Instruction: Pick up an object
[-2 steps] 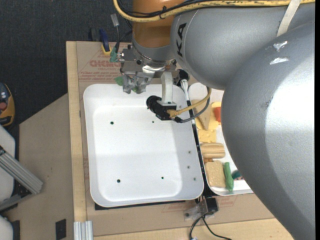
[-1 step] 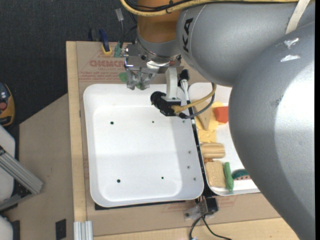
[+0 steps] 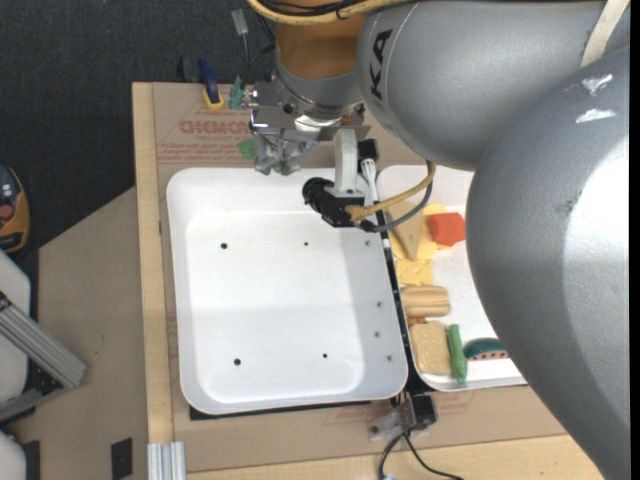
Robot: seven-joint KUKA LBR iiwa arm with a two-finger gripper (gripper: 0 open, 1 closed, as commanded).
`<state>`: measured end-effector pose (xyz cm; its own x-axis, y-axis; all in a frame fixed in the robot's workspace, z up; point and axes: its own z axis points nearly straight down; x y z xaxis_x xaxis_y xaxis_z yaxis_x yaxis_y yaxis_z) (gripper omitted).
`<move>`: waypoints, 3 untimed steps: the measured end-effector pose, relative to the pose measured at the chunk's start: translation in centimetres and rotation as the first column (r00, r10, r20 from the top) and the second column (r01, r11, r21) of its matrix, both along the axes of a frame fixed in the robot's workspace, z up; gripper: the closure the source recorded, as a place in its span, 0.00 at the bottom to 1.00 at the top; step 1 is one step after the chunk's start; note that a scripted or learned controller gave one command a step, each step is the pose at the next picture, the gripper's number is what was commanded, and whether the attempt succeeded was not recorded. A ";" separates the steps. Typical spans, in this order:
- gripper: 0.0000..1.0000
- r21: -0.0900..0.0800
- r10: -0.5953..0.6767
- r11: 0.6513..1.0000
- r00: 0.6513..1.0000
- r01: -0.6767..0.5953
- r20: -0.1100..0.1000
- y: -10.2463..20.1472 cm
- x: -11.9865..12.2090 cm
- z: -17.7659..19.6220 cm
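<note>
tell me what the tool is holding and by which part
Nothing looks held: the tool is at the far rim of the left shallow white bin, away from the orange block in the right white bin.

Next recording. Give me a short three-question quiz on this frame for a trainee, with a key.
1. True or false: the orange block lies in the bin at the view's right.
2. The gripper hangs over: A) the far rim of the view's left bin; B) the middle of the right bin; C) the floor.
3. Fill in: the stick beside the tan block is ____.
Key: 1 true; 2 A; 3 green.
</note>
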<state>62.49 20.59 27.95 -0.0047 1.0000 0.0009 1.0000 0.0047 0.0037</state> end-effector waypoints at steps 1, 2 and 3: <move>1.00 -0.002 -0.003 1.000 1.000 0.003 -0.010 1.3 -5.7 -1.1; 1.00 -0.001 -0.003 1.000 1.000 0.003 -0.006 1.3 -5.5 0.0; 1.00 -0.001 -0.002 1.000 1.000 0.002 -0.005 1.3 -5.5 1.0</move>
<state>57.03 21.92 28.94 -0.0024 1.0000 0.0005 1.0000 0.0024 -0.0015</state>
